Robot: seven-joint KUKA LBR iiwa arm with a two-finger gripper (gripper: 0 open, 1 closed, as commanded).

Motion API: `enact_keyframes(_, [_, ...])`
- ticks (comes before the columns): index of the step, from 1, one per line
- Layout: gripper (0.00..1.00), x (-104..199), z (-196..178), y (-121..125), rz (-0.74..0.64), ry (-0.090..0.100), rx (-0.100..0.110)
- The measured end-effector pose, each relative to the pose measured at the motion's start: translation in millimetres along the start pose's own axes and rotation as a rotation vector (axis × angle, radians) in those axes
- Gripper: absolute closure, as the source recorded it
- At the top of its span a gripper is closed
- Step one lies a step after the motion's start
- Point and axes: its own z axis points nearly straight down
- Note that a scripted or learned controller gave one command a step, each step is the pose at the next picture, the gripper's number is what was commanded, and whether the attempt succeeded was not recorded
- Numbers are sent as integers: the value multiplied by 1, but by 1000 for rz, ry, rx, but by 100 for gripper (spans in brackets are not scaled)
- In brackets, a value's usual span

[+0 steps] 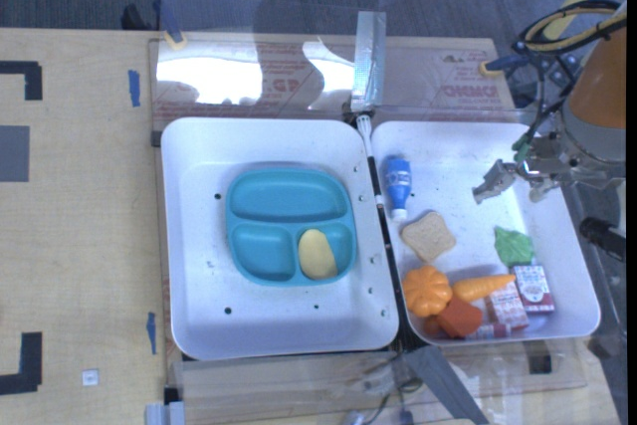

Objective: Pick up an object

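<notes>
claw (511,176) spread open, nothing in it | hovering over right bin (582,254), upper right | closest pick: green piece (514,244), just below it | probably straight down

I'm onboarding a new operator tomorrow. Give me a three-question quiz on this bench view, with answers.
1. True or false: the yellow item lies in the blue tray's large top compartment.
2. Which item lies nearest the divider between the bins: A) blue bottle, B) green item, C) red cartons?
3. Fill in: the gripper is over the ____ bin as seen.

Key: 1 false, it lies in the lower right compartment. 2 A. 3 right.
</notes>
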Motion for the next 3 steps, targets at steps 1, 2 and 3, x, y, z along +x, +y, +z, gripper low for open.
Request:
enact_keyframes(1, [0, 58, 94, -12, 46, 0, -4])
enact_keyframes(2, [0, 53, 99, 46, -48, -2, -9])
enact_keyframes(3, [0, 59, 99, 106, -60, -4, -16])
